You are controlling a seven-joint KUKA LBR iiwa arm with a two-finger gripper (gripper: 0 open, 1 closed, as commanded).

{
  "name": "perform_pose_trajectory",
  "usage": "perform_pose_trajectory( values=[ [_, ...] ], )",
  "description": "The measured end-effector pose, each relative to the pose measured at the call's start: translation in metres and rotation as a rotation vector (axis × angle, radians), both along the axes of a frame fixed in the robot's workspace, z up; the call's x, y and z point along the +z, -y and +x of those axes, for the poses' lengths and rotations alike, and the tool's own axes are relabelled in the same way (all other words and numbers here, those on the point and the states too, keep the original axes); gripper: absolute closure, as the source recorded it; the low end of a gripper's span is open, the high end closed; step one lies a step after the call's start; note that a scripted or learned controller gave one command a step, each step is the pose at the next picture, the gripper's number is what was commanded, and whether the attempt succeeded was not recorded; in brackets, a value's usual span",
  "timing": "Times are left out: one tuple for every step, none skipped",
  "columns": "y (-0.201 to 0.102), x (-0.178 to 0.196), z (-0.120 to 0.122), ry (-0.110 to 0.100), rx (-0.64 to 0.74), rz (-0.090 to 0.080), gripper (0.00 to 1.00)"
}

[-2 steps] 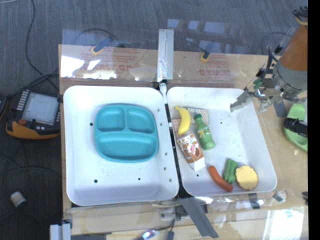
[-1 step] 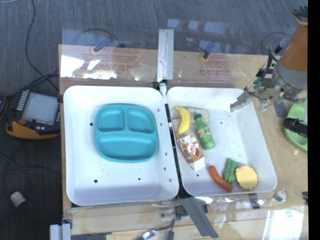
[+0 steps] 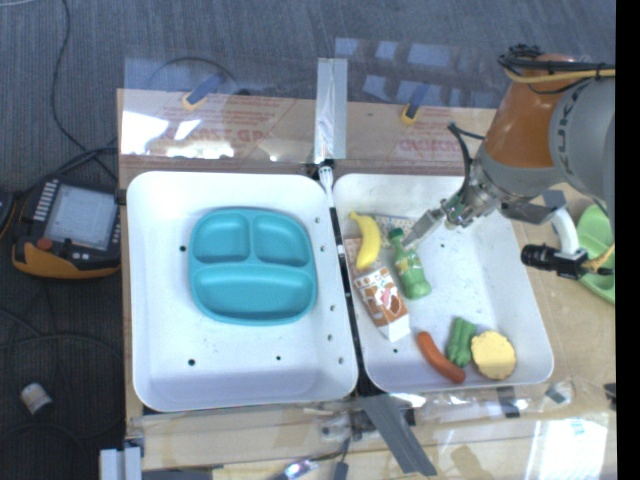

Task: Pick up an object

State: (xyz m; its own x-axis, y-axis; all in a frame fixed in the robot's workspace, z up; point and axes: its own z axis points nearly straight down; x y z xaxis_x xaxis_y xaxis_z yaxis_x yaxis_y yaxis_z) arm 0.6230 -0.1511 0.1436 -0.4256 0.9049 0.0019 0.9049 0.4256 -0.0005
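Note:
The right white bin [image 3: 485, 278] holds several items. A yellow banana [image 3: 366, 240] lies at its upper left, with a green bottle [image 3: 409, 268] beside it and a red-and-white snack packet [image 3: 383, 300] below. Along the front lie a red sausage [image 3: 440, 356], a green vegetable piece [image 3: 460, 339] and a round yellow item [image 3: 493, 354]. My gripper [image 3: 420, 228] reaches down-left from the orange-banded wrist [image 3: 525, 128]. Its tip is just above the bottle's cap and right of the banana. Nothing is seen held in it.
The left bin [image 3: 160, 228] holds a teal divided plate [image 3: 252, 266]. A raised divider [image 3: 345, 288] separates the two bins. A green object [image 3: 600, 240] sits on the bench at the far right. A pendant with a screen [image 3: 70, 223] lies on the floor to the left.

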Motion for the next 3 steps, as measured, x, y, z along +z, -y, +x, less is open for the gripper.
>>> perform_pose_trajectory(
  values=[
    [-0.029,-0.053,-0.048,0.014,0.041,-0.009,0.0],
    [-0.031,-0.042,-0.046,0.017,0.041,-0.005,1.0],
    [-0.103,0.039,-0.047,-0.001,-0.14,-0.002,1.0]
  ],
)
